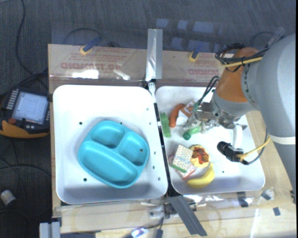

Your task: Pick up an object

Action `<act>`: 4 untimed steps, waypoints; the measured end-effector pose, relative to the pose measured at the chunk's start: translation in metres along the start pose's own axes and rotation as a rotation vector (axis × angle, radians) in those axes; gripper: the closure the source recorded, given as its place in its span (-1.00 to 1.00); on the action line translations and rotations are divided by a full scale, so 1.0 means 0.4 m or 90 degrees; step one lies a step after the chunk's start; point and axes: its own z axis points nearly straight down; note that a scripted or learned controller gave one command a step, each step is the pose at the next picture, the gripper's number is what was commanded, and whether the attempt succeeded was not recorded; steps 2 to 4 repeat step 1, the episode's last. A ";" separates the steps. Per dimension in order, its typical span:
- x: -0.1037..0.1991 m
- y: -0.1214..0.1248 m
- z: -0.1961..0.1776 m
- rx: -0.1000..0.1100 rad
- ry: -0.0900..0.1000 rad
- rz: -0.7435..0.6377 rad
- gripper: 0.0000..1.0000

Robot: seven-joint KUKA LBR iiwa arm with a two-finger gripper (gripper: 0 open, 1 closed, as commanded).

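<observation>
The hand point(197, 119) is lowered into the right bin point(248, 175), just above a small green object point(190, 132) and beside an orange sausage-shaped piece point(176, 113). Whether it is wide, narrow or holding anything cannot be told. A green stick point(165, 124) lies by the bin's left wall. Nearer the front, a yellow banana point(200, 176) and a patterned packet point(185, 158) are touching. A blue divided tray point(114, 152) is seen in the left bin point(69, 103).

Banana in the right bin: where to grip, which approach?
Probably the banana at mid-curve, from straight above, fingers across its narrow width. It lies flat near the right bin's front wall, so a side approach looks blocked. The packet overlaps its upper left, so take the bare lower right part.
</observation>
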 end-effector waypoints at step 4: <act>0.166 0.000 -0.234 0.005 0.001 -0.023 1.00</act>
